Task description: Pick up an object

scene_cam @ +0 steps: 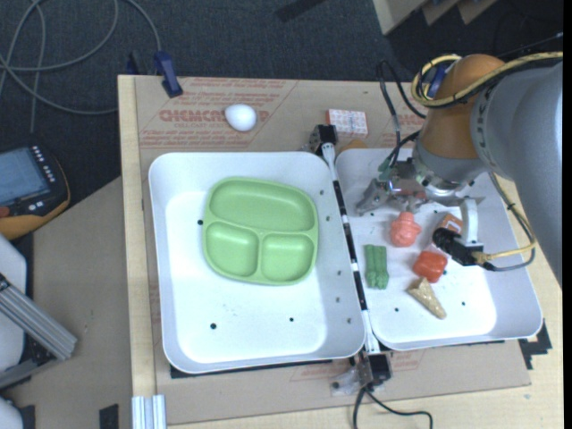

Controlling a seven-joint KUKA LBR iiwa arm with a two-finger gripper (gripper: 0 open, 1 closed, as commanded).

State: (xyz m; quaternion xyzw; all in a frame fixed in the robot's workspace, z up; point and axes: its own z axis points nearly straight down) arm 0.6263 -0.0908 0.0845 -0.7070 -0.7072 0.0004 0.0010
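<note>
Two white bins (179, 329); one green tray (261, 231); four small toys (405, 229); gripper (393, 190).

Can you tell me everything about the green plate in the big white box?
The green plate is pale green and looks like smooth plastic. It has rounded corners and three sections: one long section at the far side and two smaller ones at the near side. It lies flat, right way up, in the left bin, toward the far half. It rests on the bin's white floor, and no other object touches it.
</note>
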